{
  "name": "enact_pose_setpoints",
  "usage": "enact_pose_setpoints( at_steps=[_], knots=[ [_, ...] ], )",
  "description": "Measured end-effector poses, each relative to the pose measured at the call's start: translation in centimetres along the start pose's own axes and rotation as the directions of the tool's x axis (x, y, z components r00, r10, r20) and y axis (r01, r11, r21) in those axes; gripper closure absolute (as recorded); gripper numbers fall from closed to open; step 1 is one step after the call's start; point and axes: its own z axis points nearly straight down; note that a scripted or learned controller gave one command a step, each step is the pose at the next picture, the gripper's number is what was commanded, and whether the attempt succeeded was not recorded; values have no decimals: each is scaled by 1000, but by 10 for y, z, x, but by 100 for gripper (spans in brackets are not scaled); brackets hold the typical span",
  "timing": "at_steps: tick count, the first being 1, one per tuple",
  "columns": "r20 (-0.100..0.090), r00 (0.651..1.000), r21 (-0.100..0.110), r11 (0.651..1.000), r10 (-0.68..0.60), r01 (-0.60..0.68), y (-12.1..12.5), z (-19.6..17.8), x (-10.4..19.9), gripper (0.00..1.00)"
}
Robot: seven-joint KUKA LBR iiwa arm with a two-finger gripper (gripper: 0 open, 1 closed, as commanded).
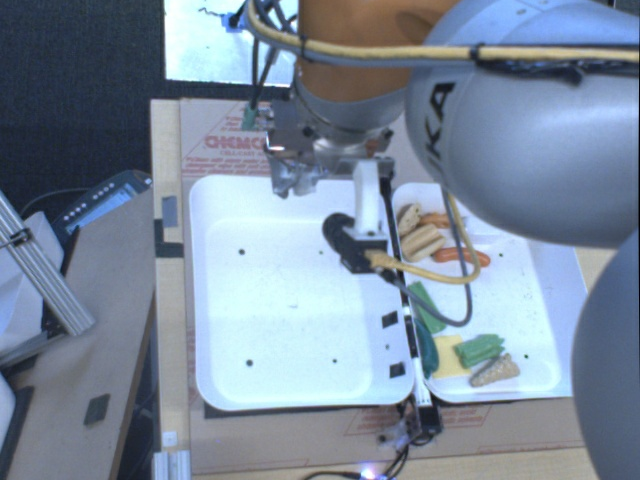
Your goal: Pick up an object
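Several small objects (440, 238) lie in the right bin (545, 318), from its far edge to its near right corner; the left bin (290, 308) lies beside it. The hand (300, 173) hangs over the left bin's far edge; I cannot tell its opening. It should likely cross the divider and centre over one isolated piece before descending.

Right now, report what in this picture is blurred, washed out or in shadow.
Camera view: the grey arm sits nearest the lens, soft and out of focus; the left bin floor is overexposed, nearly featureless white; the bright panel behind the bench is blown out; a faint shadow falls beneath the gripper; the items in the right bin read fairly sharp.
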Motion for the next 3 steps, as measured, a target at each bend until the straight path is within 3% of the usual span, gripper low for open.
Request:
enact_pose_setpoints(
  at_steps=[1, 2, 3],
  knots=[
    [13, 1000, 37, 999, 2, -3, -75, 136, -1, 100],
    [4, 1000, 11, 1000, 0, 0, -26, 43, 0, 100],
    [12, 1000, 34, 999, 2, -3, -67, 168, -1, 100]
  ],
)
